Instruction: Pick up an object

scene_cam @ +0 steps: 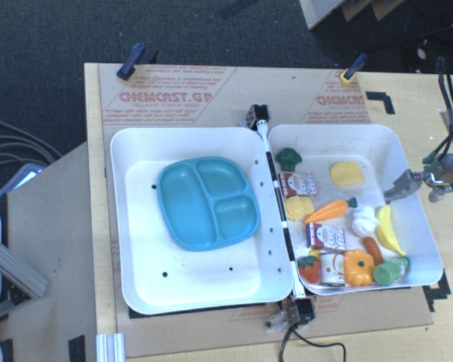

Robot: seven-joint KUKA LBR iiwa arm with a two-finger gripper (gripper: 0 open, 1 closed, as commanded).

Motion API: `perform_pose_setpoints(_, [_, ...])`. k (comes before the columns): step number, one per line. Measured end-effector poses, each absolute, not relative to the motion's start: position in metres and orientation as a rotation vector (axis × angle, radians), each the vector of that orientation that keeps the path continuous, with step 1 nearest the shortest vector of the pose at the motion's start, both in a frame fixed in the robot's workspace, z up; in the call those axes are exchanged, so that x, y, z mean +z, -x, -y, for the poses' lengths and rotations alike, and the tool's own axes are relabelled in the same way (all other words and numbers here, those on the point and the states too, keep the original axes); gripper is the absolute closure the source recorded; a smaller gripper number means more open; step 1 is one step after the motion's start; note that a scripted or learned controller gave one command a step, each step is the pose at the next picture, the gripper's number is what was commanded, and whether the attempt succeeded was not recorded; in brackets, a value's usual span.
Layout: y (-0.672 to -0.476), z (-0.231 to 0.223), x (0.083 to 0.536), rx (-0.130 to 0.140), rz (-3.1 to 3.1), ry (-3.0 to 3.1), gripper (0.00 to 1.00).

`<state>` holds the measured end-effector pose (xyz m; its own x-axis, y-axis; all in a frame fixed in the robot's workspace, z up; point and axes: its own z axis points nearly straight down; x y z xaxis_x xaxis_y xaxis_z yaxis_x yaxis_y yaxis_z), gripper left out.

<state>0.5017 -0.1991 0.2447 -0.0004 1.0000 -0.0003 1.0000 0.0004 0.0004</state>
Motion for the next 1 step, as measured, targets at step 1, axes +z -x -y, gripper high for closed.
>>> perform_pose_setpoints(1, [-0.5334,0.2193,0.0947,0.006,-2.228,-2.221,0.0])
